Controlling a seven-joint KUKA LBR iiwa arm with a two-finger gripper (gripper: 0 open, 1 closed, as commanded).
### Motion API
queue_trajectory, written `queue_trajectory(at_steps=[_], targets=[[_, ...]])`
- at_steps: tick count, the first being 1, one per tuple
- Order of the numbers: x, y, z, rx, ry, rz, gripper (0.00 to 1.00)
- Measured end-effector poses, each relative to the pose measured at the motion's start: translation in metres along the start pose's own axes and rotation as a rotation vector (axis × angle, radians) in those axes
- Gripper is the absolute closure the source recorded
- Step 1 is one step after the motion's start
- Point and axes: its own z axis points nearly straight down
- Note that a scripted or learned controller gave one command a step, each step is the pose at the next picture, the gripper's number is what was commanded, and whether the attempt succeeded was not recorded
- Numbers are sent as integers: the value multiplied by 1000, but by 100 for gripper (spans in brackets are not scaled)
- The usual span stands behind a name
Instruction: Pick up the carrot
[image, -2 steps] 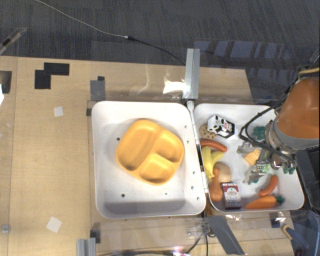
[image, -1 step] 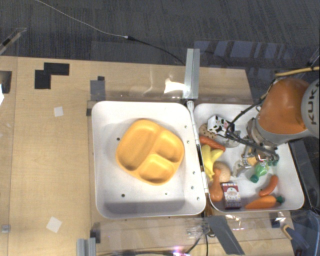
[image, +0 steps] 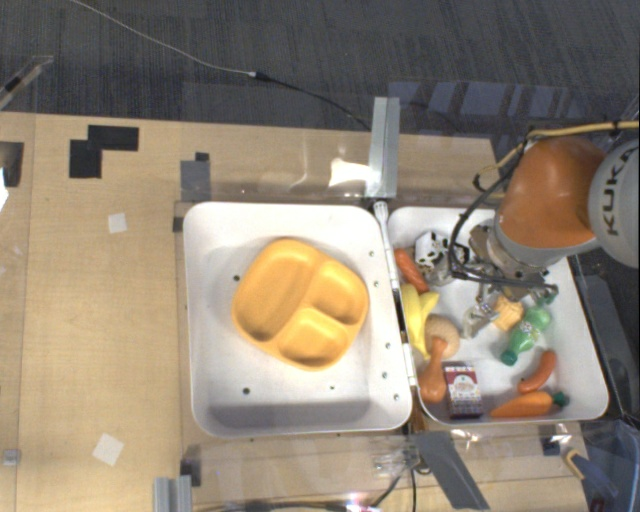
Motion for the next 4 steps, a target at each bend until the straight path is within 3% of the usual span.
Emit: queue_trajectory(at_steps=[1,2,3,4], targets=[[18,-35,-13,-1,2,391,0],[19,-64,1,-2,4,559,0],[14,-64,-13,4,-8,553,100],[98,-1,-7,-3,7,307,100]])
